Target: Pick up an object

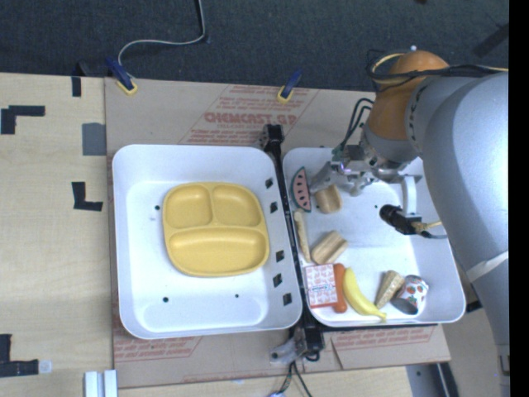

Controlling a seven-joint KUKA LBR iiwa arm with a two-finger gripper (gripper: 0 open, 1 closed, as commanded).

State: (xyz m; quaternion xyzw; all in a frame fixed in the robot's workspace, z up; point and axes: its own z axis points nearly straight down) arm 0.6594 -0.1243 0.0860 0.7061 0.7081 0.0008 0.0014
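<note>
While the yellow divided plate (216,228) lies alone in the left bin (132,246), nothing is lifted yet. To the right of the plate, in the right bin (442,292), stand the watermelon slice (301,188), bread piece (327,199), banana (359,294). The gripper (354,174) hangs just beside the bread; I cannot tell its fingers, so the grasp is left

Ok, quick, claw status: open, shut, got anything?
Claw: cannot be told; it is low in the right bin, by the bread roll.
</note>
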